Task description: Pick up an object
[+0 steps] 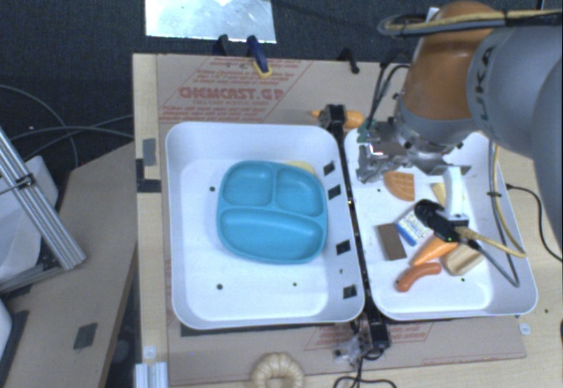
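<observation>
With our gripper (376, 168) low over the upper left corner of the right bin (510, 289), its grasp impossible to tell, we judge the reach under way; next comes closing on the orange wedge (400, 185) just beside it.

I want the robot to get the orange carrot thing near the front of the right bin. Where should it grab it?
Probably around the middle of the orange carrot, coming straight down from above. It lies flat and slanted, long and thin, so the fingers should close across its narrow width. A tan block sits close by its upper end.
</observation>
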You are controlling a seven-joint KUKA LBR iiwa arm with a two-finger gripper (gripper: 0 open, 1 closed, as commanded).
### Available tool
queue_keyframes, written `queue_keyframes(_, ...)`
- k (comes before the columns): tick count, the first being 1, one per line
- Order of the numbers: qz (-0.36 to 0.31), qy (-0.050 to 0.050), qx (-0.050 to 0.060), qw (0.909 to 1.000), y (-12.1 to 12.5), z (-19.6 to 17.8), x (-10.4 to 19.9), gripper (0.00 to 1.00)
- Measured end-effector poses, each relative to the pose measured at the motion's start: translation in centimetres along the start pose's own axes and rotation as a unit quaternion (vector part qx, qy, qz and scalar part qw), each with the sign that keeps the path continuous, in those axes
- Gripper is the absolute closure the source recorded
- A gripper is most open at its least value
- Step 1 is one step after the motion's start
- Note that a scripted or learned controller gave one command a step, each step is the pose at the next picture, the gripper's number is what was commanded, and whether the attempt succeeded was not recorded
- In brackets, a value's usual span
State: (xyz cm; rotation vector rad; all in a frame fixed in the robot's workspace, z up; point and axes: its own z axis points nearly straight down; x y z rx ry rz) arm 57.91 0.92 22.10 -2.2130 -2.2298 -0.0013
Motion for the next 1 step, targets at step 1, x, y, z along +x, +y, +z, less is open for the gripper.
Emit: queue_keyframes(1,0.001,0.000,0.000,1.0000,-0.19,-0.38,-0.02,1.00)
